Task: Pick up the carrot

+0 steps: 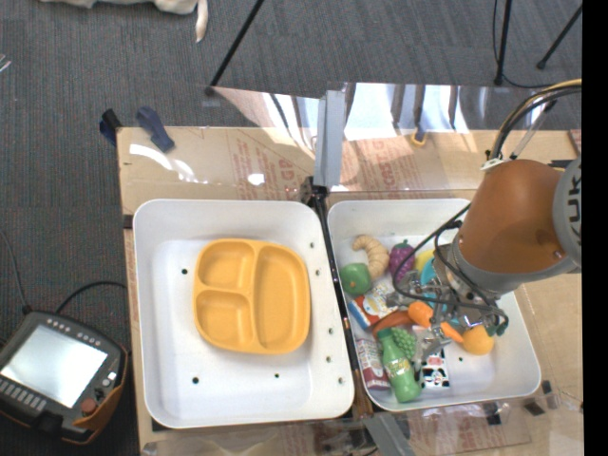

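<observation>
The carrot (419,313) is a small orange piece lying in the middle of the right bin (518,369), among a pile of toy foods. My gripper (448,317) hangs low over that pile, just to the right of the carrot and partly over it. The arm's orange band and wrist cover the bin's right half. Whether the carrot is touched is hidden by the dark gripper parts.
Around the carrot lie a green apple (355,277), a beige ginger root (372,251), a purple eggplant (403,258), a green bottle (402,375), a red piece (388,322) and an orange fruit (479,342). The left bin (161,369) holds a yellow divided plate (253,295).
</observation>
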Motion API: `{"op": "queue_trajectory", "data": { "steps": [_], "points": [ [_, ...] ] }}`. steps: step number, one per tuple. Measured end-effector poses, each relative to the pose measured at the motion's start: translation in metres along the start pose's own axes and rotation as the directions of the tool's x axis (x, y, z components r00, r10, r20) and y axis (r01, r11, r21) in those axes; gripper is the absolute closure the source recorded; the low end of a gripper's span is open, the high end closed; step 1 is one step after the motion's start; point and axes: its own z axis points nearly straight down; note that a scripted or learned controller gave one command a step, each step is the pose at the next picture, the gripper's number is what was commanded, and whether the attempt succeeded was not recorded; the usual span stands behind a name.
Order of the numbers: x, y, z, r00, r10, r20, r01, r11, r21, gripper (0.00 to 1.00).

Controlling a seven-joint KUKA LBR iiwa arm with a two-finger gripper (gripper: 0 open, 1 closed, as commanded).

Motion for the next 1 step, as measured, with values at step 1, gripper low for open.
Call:
{"op": "queue_trajectory", "data": {
  "steps": [1],
  "points": [
    [0.0231, 0.0056, 0.0427, 0.998, 0.069, 0.007, -0.069, 0.998, 0.002, 0.00]
  ]
}}
